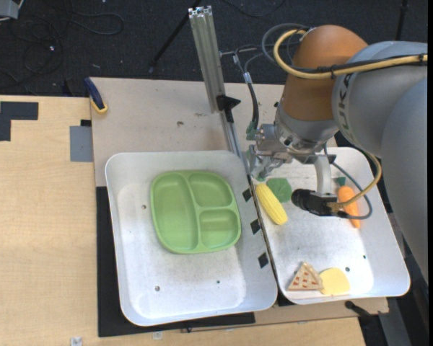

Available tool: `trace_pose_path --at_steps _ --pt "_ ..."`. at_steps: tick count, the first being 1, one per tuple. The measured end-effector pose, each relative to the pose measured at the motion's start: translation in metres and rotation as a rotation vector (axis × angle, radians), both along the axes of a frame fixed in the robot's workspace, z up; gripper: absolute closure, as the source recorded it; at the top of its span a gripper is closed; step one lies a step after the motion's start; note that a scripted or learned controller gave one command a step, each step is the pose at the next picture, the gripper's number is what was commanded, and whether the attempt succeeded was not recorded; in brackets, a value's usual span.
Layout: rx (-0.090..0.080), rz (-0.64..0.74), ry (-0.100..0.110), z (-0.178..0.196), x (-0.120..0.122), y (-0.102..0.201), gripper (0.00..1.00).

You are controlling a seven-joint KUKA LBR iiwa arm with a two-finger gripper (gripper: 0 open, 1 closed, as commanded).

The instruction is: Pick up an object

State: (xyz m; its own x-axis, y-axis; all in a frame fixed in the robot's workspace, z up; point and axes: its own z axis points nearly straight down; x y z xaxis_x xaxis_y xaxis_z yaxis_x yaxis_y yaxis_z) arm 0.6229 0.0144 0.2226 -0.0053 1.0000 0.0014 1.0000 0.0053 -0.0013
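I have the gripper point(262, 166) over the right bin point(379, 265), just above the corn cob point(271, 203) and green piece point(280, 189) by the divider; I cannot tell how the jaws stand; I'd descend straight, centring across the cob's narrow width.

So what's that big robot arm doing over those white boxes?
The robot arm is trying to pick something up. Its gripper is down at the top of the right bin, just above a toy corn cob and a green piece. An orange carrot, a yellow piece and a waffle-like triangle also lie in that bin. The left bin holds a green divided plate. Nothing looks lifted yet.
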Motion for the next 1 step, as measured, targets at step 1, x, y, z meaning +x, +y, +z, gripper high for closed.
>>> trace_pose_path --at_steps 1 --pt "0.000 0.000 0.004 -0.0087 -0.0071 0.0492 1.00"
